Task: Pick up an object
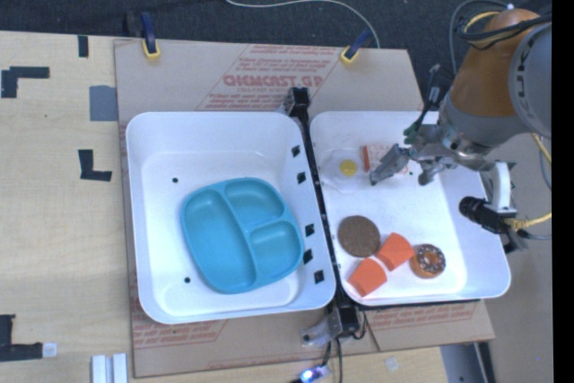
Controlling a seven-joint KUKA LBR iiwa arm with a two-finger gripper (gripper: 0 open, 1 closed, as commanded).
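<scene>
**Arm poised over the right bin, nothing grasped yet**

The gripper (405, 169) hangs above the upper middle of the right bin (475, 287), its two dark fingers spread apart in a wide V with no object between them. One fingertip reaches toward the left, near a small orange piece (366, 159) and a small yellow round item (348, 167) lying in the bin's upper-left part; whether the tips touch the bin floor cannot be told from this slant.

The larger candidates sit well below the gripper, along the bin's near side: a brown round cookie-like disc (360, 235), two orange blocks, one (395, 250) just beside the disc and the other (367, 277) below it, and a sprinkled chocolate doughnut (429, 261) to their right. The left bin (143, 148) holds a blue divided tray (242, 233).

The step in hand looks like the approach: the arm is positioned and the fingers are ready, but no target is enclosed. The nearest pieces are the small orange one and the yellow one, both low and flat, so they would likely be hard to pinch. The next move calls for centring the open fingers over one object, descending until they straddle it, and closing before lifting.
</scene>
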